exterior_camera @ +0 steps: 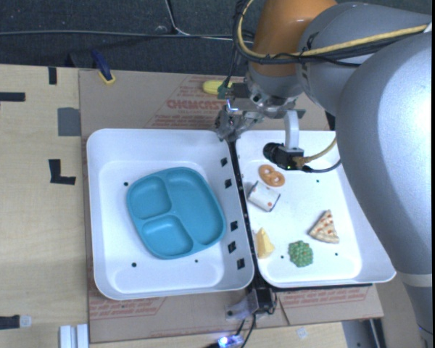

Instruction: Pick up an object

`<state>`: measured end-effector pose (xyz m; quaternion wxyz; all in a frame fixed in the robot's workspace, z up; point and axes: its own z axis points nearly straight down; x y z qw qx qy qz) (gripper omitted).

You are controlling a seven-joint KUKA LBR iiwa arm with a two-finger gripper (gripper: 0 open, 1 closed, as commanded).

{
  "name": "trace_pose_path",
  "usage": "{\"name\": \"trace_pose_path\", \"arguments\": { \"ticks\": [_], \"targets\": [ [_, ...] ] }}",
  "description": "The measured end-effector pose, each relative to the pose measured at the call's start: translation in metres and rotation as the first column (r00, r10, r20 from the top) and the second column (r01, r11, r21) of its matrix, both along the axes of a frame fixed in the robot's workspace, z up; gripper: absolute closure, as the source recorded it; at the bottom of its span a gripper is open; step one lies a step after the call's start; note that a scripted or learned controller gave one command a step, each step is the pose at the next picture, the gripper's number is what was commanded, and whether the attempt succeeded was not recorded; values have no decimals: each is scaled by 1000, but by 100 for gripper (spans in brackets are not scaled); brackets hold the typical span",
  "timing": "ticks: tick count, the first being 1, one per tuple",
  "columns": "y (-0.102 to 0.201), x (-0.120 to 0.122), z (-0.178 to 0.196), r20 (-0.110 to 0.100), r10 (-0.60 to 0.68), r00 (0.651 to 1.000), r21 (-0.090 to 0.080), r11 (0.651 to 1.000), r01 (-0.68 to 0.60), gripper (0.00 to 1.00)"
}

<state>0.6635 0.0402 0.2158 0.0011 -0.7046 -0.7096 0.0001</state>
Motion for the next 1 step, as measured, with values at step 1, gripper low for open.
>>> {"name": "trace_pose_path", "arguments": {
  "ticks": [1],
  "targets": [
    [52,-6,13,1,-1,1000,0,1000,1,100]
  ]
}}
